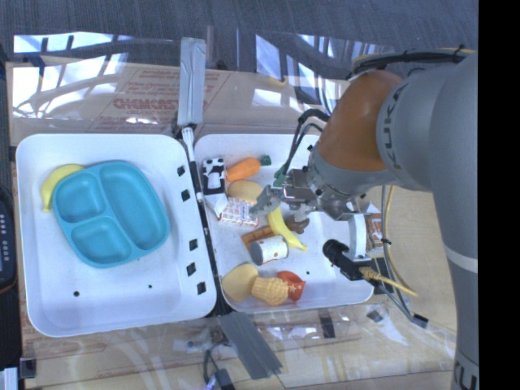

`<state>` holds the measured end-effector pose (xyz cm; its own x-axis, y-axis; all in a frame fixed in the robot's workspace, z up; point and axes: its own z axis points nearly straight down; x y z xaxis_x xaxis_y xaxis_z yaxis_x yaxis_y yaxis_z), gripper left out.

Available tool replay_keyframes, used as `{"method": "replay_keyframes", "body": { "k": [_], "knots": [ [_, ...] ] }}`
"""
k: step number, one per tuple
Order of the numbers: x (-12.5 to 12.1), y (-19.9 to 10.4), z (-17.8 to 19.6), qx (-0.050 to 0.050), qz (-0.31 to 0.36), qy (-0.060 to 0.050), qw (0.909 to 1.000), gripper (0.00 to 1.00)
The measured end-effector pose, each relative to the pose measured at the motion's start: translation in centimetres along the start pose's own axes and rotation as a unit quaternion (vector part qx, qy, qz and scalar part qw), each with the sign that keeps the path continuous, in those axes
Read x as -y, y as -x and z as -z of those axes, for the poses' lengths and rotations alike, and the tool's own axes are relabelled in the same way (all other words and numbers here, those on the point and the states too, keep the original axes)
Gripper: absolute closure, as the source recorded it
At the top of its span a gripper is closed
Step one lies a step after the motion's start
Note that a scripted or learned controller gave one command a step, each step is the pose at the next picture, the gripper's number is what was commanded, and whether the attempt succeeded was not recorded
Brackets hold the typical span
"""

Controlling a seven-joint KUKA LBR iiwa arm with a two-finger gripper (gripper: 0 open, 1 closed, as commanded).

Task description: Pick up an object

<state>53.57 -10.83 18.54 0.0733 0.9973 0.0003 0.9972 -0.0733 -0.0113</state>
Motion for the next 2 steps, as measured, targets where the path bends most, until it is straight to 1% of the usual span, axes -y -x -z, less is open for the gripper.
{"method": "replay_keyframes", "body": {
  "k": [1, 2],
  "knots": [
    [-2.1, 3.4, -8.8, 0.001, -0.014, 0.009, 0.9999, 0.00],
    [-2.2, 3.3, -7.7, 0.000, -0.012, 0.009, 0.9999, 1.00]
  ]
}}
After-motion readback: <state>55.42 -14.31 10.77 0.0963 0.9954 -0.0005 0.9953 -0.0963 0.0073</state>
